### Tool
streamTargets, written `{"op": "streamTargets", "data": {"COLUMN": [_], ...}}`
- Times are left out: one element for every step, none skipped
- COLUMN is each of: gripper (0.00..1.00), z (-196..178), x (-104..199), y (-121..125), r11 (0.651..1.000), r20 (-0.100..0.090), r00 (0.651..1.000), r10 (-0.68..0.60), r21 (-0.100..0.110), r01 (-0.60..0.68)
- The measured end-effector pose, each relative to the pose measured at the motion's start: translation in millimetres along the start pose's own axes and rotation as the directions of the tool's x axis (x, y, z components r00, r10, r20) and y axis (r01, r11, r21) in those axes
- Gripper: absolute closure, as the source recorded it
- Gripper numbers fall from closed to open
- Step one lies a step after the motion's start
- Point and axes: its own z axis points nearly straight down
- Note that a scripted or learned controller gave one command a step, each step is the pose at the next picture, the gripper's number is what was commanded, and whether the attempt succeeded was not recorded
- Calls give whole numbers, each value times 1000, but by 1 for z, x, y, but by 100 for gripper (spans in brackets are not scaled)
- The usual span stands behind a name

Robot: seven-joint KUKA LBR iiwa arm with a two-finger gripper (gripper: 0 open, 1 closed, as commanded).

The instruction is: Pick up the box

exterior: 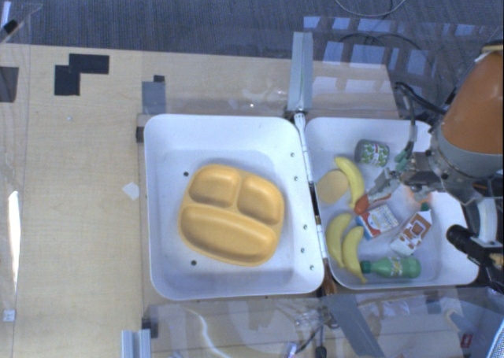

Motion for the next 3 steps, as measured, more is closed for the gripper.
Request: {"op": "streamTargets", "data": {"gripper": [0, 0, 0], "z": [123, 44, 4], "x": [1, 51, -39], "y": [-23, -22, 3], "r11": [998, 940, 986], "r20": [0, 0, 2], "r00": [998, 940, 986], "r10": [-58, 342, 164], "r21": [0, -1, -4], "r01": [58, -342, -164]}}
